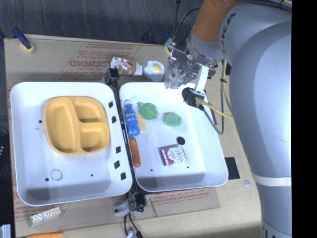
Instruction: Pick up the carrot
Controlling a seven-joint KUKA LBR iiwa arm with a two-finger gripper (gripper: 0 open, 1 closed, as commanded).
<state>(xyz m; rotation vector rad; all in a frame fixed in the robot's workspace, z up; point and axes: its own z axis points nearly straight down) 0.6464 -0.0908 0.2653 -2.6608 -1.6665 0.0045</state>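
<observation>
The carrot (134, 152) lies in the right bin (210, 157), hard against its left wall, long axis running roughly twelve to six o'clock; nothing grips it; at its twelve o'clock, just beside its upper end, a blue bottle (131, 119) lies along the same wall; at the bottle's two o'clock rests a green leaf-shaped piece (148, 110), and further toward three o'clock a round green dotted object (172, 119); at the carrot's three o'clock, well apart, sits a small red-and-white packet (173, 155), with a small dark round thing (180, 141) near the packet's one o'clock.

The claw (176, 81) hovers over the far edge of the right bin, at about one o'clock from the carrot and well apart from it; whether its fingers are apart or closed cannot be told; no object is seen in them; the grey arm with its orange band (212, 14) rises toward the claw's one o'clock.

The left bin (22, 148) touches the right bin along a shared edge and holds a yellow divided tray (77, 124); on the tabletop (54, 51) beyond the bins, near twelve o'clock from the carrot, sit a small brown-and-white carton (124, 66) and a white-and-yellow object (154, 69).
</observation>
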